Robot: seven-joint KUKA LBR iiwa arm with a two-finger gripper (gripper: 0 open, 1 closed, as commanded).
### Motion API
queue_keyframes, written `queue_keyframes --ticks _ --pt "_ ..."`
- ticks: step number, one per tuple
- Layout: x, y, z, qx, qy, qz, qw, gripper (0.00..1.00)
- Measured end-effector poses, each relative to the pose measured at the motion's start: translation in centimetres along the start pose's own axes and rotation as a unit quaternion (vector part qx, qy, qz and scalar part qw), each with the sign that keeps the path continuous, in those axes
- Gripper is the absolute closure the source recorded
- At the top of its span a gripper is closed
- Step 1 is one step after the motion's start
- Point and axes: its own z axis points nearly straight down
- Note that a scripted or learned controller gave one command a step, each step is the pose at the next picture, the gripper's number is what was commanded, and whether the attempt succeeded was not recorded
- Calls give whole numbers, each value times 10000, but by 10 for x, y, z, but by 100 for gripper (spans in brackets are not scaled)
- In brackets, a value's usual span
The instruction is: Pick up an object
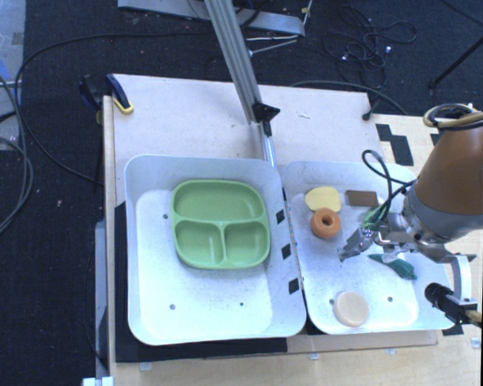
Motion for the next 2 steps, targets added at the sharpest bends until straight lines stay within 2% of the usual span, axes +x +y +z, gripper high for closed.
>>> queue_keyframes --ticks 1,2 --pt "0 3 -7 -68 -9 -16 10000 0" --pt "-2 4 56 -50 -6 -4 10000 0"
